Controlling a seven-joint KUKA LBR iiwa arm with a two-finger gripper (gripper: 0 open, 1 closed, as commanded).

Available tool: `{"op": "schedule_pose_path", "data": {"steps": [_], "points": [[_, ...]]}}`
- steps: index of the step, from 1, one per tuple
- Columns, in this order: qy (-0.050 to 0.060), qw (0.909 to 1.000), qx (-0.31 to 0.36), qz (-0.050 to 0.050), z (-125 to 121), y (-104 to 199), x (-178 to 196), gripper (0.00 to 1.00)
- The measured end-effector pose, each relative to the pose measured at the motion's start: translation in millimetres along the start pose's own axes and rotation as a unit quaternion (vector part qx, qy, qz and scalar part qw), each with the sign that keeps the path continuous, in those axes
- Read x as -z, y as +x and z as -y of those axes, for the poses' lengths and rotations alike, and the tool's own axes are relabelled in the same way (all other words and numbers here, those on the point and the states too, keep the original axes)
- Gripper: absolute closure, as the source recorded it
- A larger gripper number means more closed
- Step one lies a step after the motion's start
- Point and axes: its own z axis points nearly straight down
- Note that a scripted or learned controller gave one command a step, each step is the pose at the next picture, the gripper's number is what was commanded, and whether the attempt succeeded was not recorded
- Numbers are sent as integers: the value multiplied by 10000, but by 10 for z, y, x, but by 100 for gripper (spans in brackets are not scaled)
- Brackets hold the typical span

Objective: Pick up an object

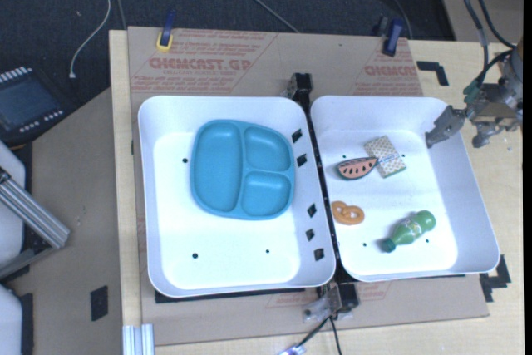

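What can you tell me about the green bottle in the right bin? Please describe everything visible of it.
The green bottle is a small toy-like item that looks plastic. Its body is bright green, with a pale band around the middle and a darker green cap end. It lies on its side, tilted, the cap pointing toward the lower left of the view. It rests on the floor of the right bin, near the front, and touches no other object. The pretzel lies apart to its left.
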Motion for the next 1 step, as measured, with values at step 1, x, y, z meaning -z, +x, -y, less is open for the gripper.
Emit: {"op": "schedule_pose_path", "data": {"steps": [1], "points": [[-64,10000,17,15,-21,6,70,0]]}}
